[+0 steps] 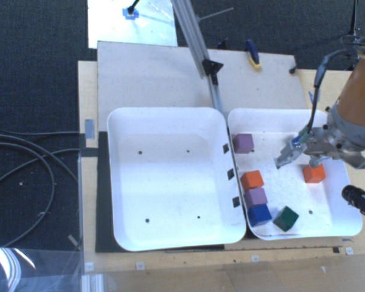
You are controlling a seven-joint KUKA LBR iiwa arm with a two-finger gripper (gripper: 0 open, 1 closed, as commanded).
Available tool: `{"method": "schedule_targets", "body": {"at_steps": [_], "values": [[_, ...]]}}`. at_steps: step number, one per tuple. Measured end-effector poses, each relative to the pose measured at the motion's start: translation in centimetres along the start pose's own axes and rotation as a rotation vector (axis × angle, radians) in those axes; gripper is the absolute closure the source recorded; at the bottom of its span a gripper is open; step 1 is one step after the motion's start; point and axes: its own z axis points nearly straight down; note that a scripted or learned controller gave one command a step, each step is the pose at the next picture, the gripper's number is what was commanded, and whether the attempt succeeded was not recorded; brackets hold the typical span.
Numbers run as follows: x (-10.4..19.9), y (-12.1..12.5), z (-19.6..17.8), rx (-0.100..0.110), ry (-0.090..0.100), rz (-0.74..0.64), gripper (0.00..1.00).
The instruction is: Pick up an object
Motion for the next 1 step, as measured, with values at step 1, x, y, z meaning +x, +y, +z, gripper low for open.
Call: {"method": "schedule_targets", "body": {"at_steps": [1], "values": [[-9.74,2.82,-1.80,-0.003,-0.006,0.007,0.00]]}}
